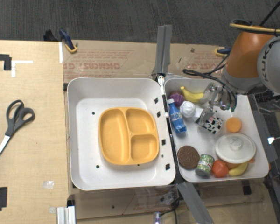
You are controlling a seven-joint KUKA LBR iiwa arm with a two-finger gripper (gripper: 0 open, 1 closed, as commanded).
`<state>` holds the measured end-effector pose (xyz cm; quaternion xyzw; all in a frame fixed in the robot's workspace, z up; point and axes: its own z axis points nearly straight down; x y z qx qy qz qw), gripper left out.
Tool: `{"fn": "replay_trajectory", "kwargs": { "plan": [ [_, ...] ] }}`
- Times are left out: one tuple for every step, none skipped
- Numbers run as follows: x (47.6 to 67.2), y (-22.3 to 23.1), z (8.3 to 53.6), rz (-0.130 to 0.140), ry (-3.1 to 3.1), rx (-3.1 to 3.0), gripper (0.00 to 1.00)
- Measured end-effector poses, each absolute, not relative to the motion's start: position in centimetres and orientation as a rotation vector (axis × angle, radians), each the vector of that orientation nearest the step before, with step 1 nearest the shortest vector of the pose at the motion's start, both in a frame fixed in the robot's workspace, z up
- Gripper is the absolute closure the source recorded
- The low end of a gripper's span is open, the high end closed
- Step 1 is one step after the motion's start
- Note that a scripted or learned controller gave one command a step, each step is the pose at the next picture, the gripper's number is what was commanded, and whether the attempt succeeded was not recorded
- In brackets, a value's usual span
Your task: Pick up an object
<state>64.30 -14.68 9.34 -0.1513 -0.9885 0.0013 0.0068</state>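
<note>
hand low in right bin

the hand (213,107) sits in the right bin (252,171), just above a black-and-white spotted object (211,123); i cannot tell its state. a banana (192,94) lies beside it. the left bin (79,134) holds a yellow divided plate (129,136).

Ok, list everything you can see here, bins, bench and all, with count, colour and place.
bins: 2, white, side by side
divided plate: 1, yellow, left bin
banana: 1, yellow, right bin, far side
bottle: 1, blue, right bin, left side
dice: 1, black and white, right bin, middle
lidded bowl: 1, white, right bin
cookie: 1, brown, right bin, near side
can: 1, green, near side
scissors: 1, black, bench at left
gripper: 1, grey, above the dice
</note>
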Motion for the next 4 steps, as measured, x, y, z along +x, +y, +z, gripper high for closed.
{"fn": "replay_trajectory", "kwargs": {
  "plan": [
    [58.0, -16.6, 9.2, 0.001, -3.044, -0.784, 0.0],
    [64.2, -14.5, 9.4, 0.001, -3.018, -0.887, 0.0],
    [57.7, -15.0, 9.3, 0.001, -2.993, -0.962, 0.0],
    [57.8, -14.9, 10.3, 0.002, -2.998, -0.959, 1.0]
  ]
}}
